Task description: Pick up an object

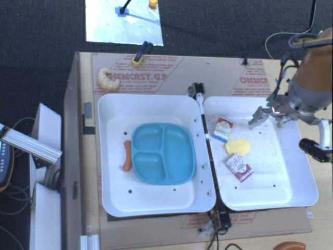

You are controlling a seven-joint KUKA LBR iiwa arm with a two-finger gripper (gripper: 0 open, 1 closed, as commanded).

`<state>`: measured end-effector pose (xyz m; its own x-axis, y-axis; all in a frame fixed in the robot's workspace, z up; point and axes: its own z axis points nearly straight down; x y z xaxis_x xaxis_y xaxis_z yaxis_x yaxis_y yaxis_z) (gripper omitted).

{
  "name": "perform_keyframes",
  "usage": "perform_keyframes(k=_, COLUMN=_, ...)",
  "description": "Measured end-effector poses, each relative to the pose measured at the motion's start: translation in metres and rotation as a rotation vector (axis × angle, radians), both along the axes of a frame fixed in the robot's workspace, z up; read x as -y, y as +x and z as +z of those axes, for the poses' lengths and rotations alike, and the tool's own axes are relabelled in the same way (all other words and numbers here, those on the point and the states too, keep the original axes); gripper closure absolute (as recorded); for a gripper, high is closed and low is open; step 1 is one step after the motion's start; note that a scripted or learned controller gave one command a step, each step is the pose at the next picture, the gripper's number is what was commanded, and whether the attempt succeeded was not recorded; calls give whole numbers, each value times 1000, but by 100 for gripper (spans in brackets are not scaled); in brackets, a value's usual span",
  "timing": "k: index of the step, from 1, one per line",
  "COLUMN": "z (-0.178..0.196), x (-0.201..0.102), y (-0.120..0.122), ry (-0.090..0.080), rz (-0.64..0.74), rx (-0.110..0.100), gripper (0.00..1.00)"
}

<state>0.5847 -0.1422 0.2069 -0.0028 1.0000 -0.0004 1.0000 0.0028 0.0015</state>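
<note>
Bright even overhead light, white bins (156, 204) nearly blown out w/ soft shadows, glare on metal sheet (122, 14), arm (315, 69) slightly blurred, img a bit grainy

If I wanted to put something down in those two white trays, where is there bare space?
The right bin has bare floor along its near edge below the red packet, and on its right side. Its middle is crowded: small carton, yellow piece, packet. The left bin is mostly taken by the blue divided plate, with an orange sausage beside it; only rim strips remain.
</note>
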Motion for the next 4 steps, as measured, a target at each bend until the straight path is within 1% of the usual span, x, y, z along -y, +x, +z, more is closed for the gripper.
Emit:
perform_keyframes(k=1, z=-73, x=-28, y=-39, ry=1, rz=-2, rx=-2, gripper=0)
perform_keyframes(k=2, z=-120, x=-46, y=-77, ry=1, rz=-2, rx=-2, gripper=0)
perform_keyframes(k=3, z=-109, x=-45, y=-76, ry=1, rz=-1, rx=1, gripper=100)
perform_keyframes(k=4, z=-22, x=-113, y=-40, ry=2, rz=2, rx=3, gripper=100)
